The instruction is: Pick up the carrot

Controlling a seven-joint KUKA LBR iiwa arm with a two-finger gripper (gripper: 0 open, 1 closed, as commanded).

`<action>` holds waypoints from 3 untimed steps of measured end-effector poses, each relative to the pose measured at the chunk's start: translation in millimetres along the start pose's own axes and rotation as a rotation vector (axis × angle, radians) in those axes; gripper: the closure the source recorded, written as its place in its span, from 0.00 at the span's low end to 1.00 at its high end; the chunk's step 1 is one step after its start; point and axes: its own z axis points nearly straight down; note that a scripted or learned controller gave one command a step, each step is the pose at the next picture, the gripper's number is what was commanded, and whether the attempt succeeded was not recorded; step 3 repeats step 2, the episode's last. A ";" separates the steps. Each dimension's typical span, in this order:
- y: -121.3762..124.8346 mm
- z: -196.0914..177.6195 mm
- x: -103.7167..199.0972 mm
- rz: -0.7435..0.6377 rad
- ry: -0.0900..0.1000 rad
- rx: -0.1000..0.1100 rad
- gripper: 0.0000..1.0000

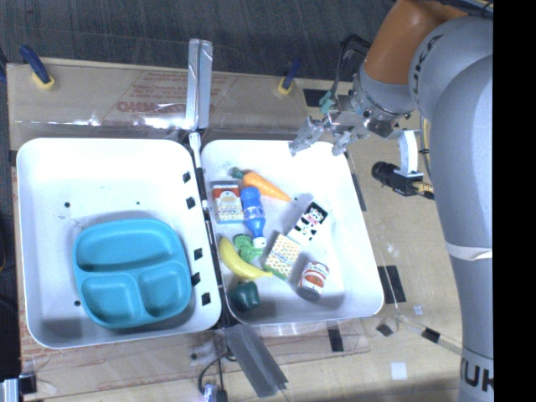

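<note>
The gripper (319, 140) hangs in the upper right of the frame, over the top rim of the right bin (362, 249), its two fingers spread apart with nothing between them. The carrot (266, 185) lies in the upper part of that bin, below and left of the gripper and apart from it, its green end pointing toward the upper left. Just below it stand a small red and white carton (227, 203) and a blue bottle (253, 211) side by side. Lower down, a banana (238, 260) curves along the left wall, with a dark green item (245, 295), perhaps a pepper, beneath it. A small can (312, 278) sits near the lower right, and a black and white box (309, 221) lies toward the middle. The left bin (50, 166) holds a blue divided tray (131, 271).
</note>
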 end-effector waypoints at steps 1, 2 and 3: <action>6.4 119.8 24.8 -0.139 -0.002 -0.015 0.00; 0.3 123.6 -5.6 -0.191 0.001 -0.024 0.00; 0.3 123.6 -5.6 -0.191 0.001 -0.024 0.00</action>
